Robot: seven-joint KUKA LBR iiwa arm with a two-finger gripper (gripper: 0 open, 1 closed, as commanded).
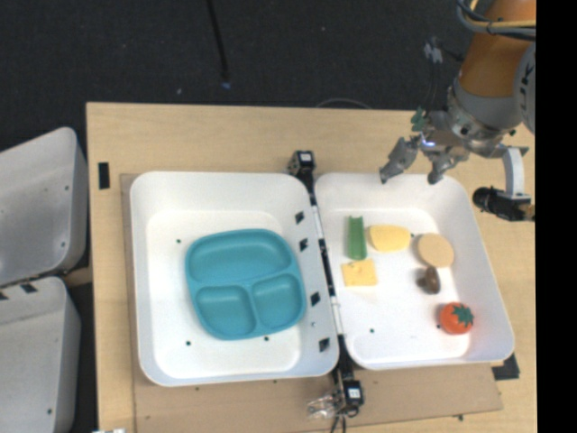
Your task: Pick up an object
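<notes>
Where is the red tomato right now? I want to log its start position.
The tomato lies in the right bin, near its front right corner, just below the small brown piece.

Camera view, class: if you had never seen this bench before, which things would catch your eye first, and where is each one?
The teal divided tray stands out most, lying alone in the left bin. Next come the small food pieces in the right bin: a green stick, two yellow pieces and a red tomato near the front corner. The gripper hangs over that bin's far rim, jaws open.
</notes>
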